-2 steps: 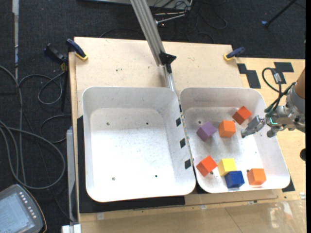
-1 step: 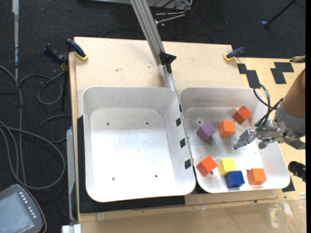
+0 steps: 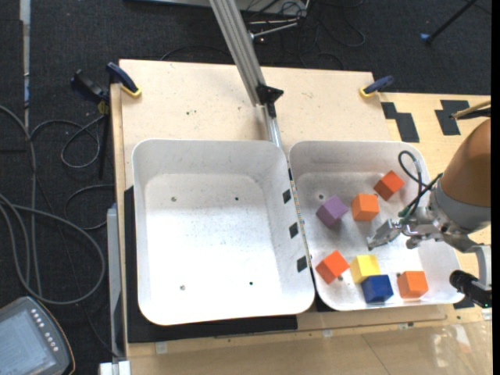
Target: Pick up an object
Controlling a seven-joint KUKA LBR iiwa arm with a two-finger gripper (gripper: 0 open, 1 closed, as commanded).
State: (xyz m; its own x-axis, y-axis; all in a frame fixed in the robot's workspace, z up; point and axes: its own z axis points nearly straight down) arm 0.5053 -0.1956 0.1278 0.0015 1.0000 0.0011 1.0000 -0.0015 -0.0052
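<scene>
Camera view shows the arm [image 3: 469,180] reaching into the right bin [image 3: 344,153], its gripper [image 3: 384,237] hanging over the bin's middle with nothing between the fingers; whether they are spread or pressed together cannot be told. Taking the yellow block [image 3: 362,267] as landmark: a blue block [image 3: 377,288] touches it on the near side, an orange block [image 3: 333,266] sits just to its left, and another orange block [image 3: 412,283] lies to its right. Farther back sit a purple block [image 3: 332,210], an orange block [image 3: 365,206] and, beyond that, one more orange block [image 3: 388,184]. The left bin [image 3: 156,158] adjoins on the surface [image 3: 195,92].
</scene>
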